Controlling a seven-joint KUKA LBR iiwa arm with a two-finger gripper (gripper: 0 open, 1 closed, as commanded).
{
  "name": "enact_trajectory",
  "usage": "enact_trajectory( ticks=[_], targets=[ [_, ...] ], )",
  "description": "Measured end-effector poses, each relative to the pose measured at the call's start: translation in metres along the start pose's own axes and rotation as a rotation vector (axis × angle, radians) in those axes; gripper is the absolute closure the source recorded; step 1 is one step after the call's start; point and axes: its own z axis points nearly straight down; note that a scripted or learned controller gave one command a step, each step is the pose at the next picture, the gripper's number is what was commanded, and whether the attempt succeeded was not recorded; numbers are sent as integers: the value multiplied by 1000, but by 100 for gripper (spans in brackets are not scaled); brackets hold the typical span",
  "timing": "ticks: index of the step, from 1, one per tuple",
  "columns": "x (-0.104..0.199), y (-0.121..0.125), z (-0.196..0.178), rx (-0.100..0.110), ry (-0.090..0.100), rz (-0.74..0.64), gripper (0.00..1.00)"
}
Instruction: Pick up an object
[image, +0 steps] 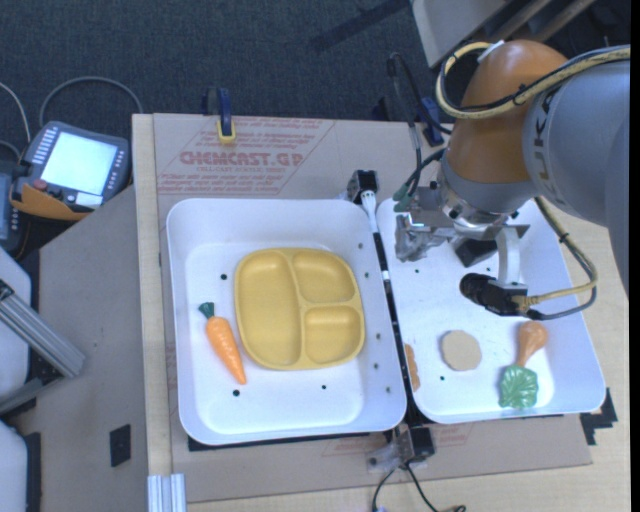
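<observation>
Bench, right bin (570, 300): my gripper (413, 240) hangs near its upper left corner, finger state indeterminate. Nearest target, tan disc (461, 351), lies below, toward the bin's front edge.

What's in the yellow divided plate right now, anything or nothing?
Empty. All three compartments of the yellow plate show bare; the carrot lies beside it on the left bin floor.
</observation>
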Motion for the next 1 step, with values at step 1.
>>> enact_trajectory(
  ticks=[1],
  targets=[
    [57,-2,7,1,0,-1,100]
  ],
)
